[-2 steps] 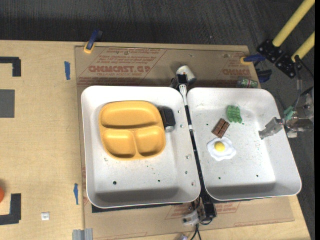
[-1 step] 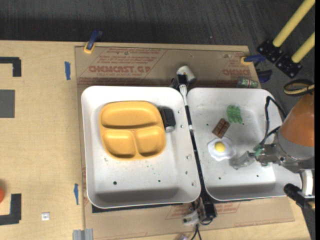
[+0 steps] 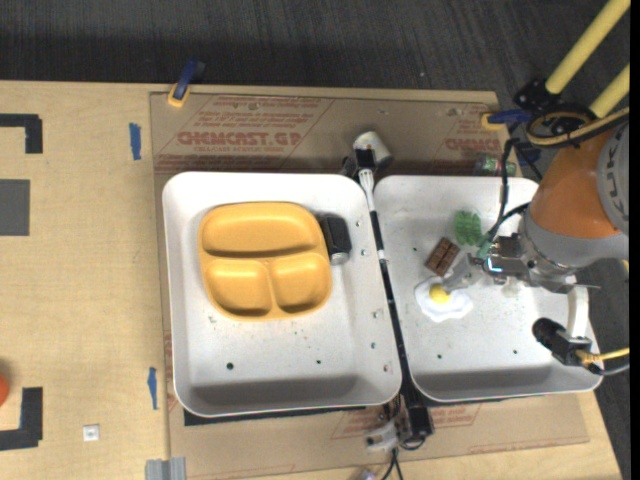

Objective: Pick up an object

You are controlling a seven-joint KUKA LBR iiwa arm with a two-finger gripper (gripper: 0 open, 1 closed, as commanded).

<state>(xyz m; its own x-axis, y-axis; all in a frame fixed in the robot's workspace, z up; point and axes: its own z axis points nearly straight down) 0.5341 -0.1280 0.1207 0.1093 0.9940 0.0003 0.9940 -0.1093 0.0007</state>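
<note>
Tabletop: tan surface with black tape marks near its left edge and short blue tape strips. A printed cardboard sheet lies under both bins; a blue-and-yellow clamp sits at the sheet's upper left corner. Dark carpet floor beyond the far edge. Two yellow padded poles slant in at upper right. Small orange object, cut off, at left edge.
</note>
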